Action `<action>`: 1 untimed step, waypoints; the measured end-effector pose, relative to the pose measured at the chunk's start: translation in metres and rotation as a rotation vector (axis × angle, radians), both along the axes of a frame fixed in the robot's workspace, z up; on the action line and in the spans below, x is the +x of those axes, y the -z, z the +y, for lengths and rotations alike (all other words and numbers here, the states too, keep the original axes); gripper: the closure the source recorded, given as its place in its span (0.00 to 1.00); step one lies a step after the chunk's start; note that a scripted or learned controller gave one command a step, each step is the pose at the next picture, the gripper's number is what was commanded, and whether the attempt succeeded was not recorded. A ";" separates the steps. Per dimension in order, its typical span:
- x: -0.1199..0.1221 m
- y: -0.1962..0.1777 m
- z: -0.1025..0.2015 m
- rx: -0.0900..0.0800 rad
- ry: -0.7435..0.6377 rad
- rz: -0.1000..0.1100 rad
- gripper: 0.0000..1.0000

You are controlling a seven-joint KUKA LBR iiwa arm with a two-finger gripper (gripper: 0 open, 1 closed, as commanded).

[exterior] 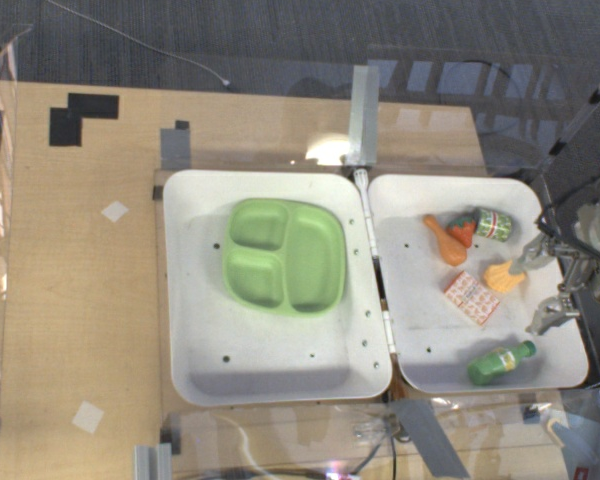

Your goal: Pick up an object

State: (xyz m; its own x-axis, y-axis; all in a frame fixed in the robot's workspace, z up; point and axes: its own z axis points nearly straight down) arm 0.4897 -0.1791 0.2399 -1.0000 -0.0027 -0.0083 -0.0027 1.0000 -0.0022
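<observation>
**Jaws spread over the right bin, nothing between them**

We see two white bins side by side on the desk. The left bin [195, 368] carries a green divided plate [285, 256], lying a little toward its far edge. The right bin [420, 368] carries the loose objects. Near its far right corner lies a small can with a green and red label [493, 225], on its side, with a red piece [463, 234] touching it and an orange carrot-like piece [444, 240] just beside that. Toward the middle sits a red and white patterned packet [471, 297], flat, and a yellow-orange lump [503, 277] lies just beside it toward the right edge. A green bottle [501, 361] lies on its side near the near right corner.

Our gripper [546, 286] reaches in over the right edge of the right bin. The jaws stand apart, released, one finger by the yellow-orange lump and the other nearer the green bottle; we see no object gripped between them
</observation>
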 end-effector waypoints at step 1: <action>0.019 0.141 -0.025 0.005 0.379 0.010 0.00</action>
State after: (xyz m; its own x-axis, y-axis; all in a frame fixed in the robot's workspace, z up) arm 0.5084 -0.2042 0.0985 -0.9300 0.3675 0.0026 0.3676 0.9300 0.0006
